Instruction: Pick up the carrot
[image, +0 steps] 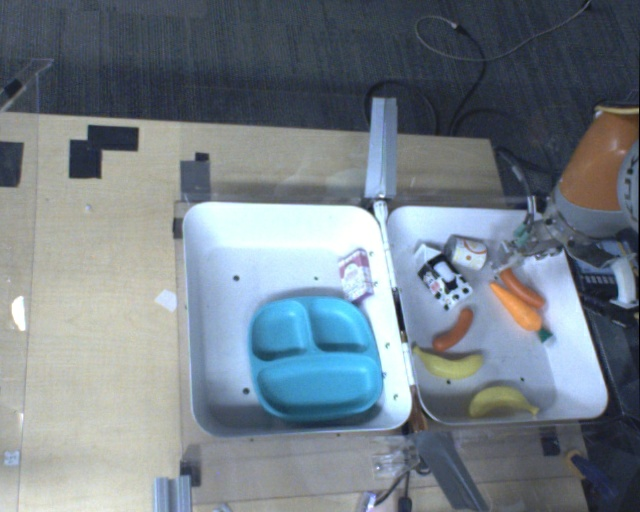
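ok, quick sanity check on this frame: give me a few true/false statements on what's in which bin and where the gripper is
1. The carrot lies in the right bin. True.
2. The blue tray sits in the right bin. False: it sits in the left bin.
3. Two bananas lie near the right bin's front edge. True: one banana and the other banana.
4. The gripper hangs over the left bin. False: it is over the right bin's far right side, just beyond the carrot's upper end.
5. The sausage lies between the carrot and the nearer banana. True.
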